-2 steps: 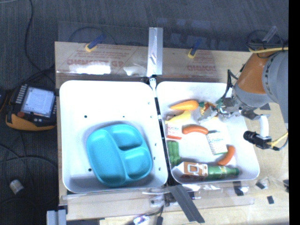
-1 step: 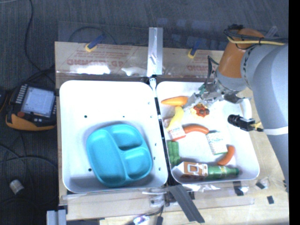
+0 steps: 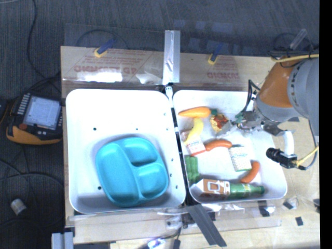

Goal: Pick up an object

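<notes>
The right bin (image 3: 277, 188) holds several small items. An orange carrot-shaped piece (image 3: 194, 111) lies at its far left, with a yellow bottle (image 3: 193, 136) just below it. A small multicoloured item (image 3: 219, 121) sits beside them. Nearer the middle lie an orange sausage shape (image 3: 218, 144), a white box (image 3: 239, 158) and a second orange sausage shape (image 3: 250, 173). A green bottle with a brown label (image 3: 231, 189) lies along the near wall. My gripper (image 3: 245, 122) is low over the bin's far right part, just right of the multicoloured item, and I see nothing held in it.
The left bin (image 3: 78, 108) holds a blue divided plate (image 3: 132, 170). A green block (image 3: 192, 168) stands against the wall between the bins. The grey arm with its orange band (image 3: 275, 87) fills the right bin's far right corner. A black cable fitting (image 3: 280, 156) hangs over the right rim.
</notes>
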{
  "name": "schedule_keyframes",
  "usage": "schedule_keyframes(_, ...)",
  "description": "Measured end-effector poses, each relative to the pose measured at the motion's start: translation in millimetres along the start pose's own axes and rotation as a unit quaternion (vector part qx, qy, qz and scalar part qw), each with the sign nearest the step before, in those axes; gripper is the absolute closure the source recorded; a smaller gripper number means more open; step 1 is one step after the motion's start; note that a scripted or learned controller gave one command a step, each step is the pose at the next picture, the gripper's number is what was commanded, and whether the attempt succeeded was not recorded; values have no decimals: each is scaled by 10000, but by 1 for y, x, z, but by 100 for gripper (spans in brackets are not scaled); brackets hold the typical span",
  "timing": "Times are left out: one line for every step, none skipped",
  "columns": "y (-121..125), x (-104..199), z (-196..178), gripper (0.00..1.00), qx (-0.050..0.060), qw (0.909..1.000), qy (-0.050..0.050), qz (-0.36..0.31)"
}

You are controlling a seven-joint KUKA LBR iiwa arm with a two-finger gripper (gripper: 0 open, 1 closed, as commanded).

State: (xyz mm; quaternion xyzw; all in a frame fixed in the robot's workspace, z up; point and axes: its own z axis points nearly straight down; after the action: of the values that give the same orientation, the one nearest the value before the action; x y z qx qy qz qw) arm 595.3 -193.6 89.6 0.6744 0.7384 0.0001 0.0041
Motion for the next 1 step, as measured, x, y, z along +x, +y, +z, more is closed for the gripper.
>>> schedule_keyframes(2,1,-11,100,-24,10000,-1,-5)
